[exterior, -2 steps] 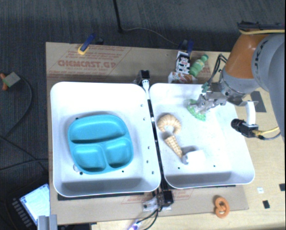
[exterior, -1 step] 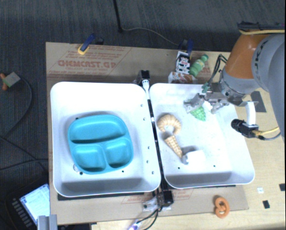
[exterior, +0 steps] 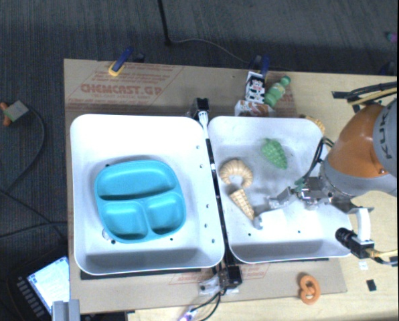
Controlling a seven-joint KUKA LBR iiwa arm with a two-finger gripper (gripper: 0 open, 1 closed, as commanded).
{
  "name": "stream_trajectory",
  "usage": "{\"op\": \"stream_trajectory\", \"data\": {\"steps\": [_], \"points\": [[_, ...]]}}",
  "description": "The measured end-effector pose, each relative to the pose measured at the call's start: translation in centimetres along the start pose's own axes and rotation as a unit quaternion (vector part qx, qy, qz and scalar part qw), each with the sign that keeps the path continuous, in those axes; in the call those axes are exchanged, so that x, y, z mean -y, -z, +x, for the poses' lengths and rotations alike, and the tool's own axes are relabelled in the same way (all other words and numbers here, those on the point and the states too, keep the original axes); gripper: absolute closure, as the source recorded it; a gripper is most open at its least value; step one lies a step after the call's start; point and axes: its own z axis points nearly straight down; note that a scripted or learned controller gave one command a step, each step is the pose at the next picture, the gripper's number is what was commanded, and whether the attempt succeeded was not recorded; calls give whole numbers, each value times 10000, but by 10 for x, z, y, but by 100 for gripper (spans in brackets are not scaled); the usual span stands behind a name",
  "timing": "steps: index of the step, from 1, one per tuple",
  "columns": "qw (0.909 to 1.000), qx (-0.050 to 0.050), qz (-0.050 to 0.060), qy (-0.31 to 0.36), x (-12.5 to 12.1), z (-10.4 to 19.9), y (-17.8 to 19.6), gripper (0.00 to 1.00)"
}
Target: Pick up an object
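Tray [exterior: 140, 200] in left bin [exterior: 86, 179]; toys in right bin [exterior: 306, 243].

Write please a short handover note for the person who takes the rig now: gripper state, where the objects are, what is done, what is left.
Gripper: low in the right white bin, beside the tan ice-cream cone toy; nothing seen between its fingers.
Objects: beige croissant toy and green bumpy toy in the same bin; blue compartment tray in the left white bin.
Done: no object lifted.
Left: grasp one object, probably the cone, and raise it.
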Motion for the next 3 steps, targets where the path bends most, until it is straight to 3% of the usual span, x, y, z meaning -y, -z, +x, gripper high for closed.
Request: {"op": "stream_trajectory", "data": {"steps": [1, 2, 3], "points": [[10000, 26, -34, -3, -2, -1, 11, 100], [10000, 13, -19, 2, -27, 16, 2, 100], [10000, 13, -45, 11, -83, 50, 2, 100]]}}
